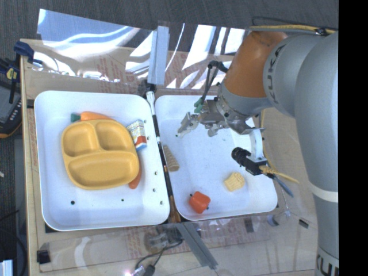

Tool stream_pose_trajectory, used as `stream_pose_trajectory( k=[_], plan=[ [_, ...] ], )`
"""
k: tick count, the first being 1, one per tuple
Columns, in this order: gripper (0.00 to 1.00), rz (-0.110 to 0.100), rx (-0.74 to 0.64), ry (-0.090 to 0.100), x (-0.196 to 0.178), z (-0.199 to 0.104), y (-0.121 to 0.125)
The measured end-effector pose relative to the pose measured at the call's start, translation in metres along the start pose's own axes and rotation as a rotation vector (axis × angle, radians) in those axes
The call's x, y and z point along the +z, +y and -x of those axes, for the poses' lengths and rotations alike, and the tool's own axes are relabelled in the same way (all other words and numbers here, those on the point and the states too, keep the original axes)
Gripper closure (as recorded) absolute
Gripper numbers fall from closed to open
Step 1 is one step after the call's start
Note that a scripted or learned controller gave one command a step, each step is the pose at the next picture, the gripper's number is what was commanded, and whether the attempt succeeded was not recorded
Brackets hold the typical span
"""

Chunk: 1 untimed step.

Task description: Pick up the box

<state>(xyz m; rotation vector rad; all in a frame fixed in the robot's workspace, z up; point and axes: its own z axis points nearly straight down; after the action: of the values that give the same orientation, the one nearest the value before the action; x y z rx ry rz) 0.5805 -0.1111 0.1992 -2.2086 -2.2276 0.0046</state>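
Note:
The box, a small white carton with red and blue print, lies in the left bin against the right rim of a yellow divided tray. My gripper hangs over the upper part of the right bin, roughly a hand's width to the right of the box across the wall between the bins. Its fingers are spread open and nothing sits between them.
An orange carrot pokes out behind the yellow tray. The right bin holds a tan corn-like piece by its left wall, a red-orange item near the front and a yellow piece. The arm's bulk covers the right bin's far right side.

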Motion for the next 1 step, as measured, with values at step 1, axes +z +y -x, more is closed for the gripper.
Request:
stream_pose_trajectory(
  k=[1],
  plan=[
    [0.0,0.001,0.277,-0.007,0.1086,-0.0087,-0.0294]
  ],
)
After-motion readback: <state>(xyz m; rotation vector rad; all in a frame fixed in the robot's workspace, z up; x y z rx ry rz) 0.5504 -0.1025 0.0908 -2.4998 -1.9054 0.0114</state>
